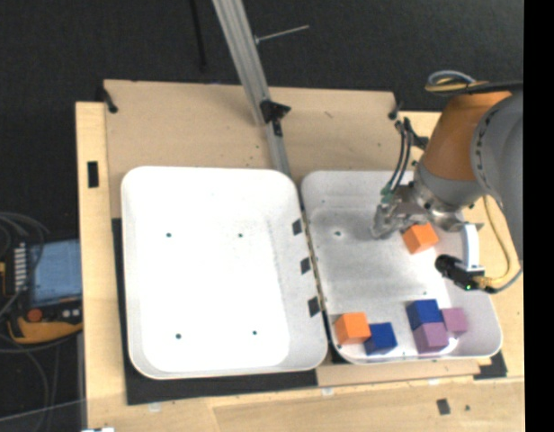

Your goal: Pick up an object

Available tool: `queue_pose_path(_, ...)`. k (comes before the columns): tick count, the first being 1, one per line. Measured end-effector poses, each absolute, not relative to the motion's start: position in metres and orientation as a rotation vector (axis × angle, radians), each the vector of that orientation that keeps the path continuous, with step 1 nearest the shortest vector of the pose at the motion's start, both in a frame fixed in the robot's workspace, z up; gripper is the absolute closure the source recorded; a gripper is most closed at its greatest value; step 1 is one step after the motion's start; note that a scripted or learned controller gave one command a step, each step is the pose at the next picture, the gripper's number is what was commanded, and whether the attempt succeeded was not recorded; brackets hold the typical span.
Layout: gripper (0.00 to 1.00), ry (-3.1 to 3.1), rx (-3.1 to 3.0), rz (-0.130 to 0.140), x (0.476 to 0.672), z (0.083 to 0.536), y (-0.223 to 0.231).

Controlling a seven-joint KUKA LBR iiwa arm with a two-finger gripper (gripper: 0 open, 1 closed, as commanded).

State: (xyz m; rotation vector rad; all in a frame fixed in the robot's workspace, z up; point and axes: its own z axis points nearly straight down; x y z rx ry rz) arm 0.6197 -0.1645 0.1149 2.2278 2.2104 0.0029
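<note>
Gripper (391, 220) is seen low over the right bin (349, 268), near its upper half. Finger state cannot be told from this angle. An orange block (420, 238) sits just right of the gripper, close beside it; contact cannot be confirmed. Further below the gripper, along the bin's near edge, are grouped: an orange cube (352, 327) touching a blue cube (381, 337), then a blue block (424, 313) and two purple blocks (432, 336) (455, 320).
</note>
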Motion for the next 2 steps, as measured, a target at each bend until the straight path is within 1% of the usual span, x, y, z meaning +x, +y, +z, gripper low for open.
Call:
queue_pose_path(1, 1.00, 2.220, 2.214, 0.007, 0.623, 0.174, -0.156)
queue_pose_path(2, 1.00, 2.221, 2.213, 0.006, 0.628, 0.219, -0.161)
